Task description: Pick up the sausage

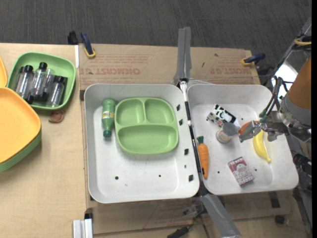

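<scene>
A small orange-red sausage (245,127) shows in the right bin (282,182), just left of the banana's top end. My gripper (251,131) reaches in from the right and sits right at the sausage, touching or nearly touching it. The arm's grey wrist (290,123) hangs over the bin's right rim. Whether the sausage is lifted off the bin floor is unclear.
The right bin also holds a banana (261,147), a grey cup-like piece (226,132), a black-and-white packet (221,115), a carrot (203,155) by the left wall and a small box (241,171). In the left bin (99,182) lie a green divided plate (146,125) and a green bottle (108,117).
</scene>
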Robot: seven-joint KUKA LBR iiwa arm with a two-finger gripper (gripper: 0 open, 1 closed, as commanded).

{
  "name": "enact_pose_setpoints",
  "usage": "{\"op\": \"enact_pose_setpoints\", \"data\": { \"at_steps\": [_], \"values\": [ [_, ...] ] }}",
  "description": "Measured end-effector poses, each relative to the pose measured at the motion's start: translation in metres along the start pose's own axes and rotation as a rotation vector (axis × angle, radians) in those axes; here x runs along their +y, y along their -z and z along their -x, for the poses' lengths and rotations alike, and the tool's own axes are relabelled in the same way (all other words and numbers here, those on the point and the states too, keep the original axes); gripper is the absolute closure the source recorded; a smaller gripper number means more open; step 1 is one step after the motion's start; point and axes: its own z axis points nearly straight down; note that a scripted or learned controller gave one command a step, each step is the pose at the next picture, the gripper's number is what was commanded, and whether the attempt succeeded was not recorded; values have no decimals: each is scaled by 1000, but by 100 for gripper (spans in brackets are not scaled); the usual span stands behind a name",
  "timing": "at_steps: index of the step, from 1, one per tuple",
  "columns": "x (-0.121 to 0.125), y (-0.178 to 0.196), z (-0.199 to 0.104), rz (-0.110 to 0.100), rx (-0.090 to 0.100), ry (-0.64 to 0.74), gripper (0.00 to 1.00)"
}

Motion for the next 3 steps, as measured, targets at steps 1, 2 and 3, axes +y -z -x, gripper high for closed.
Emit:
{"op": "enact_pose_setpoints", "data": {
  "at_steps": [1,2,3],
  "values": [
    [0,8,1,-1,0,-2,100],
    [-16,-55,42,1,1,240,100],
    [4,-93,80,2,0,-27,100]
  ]
}}
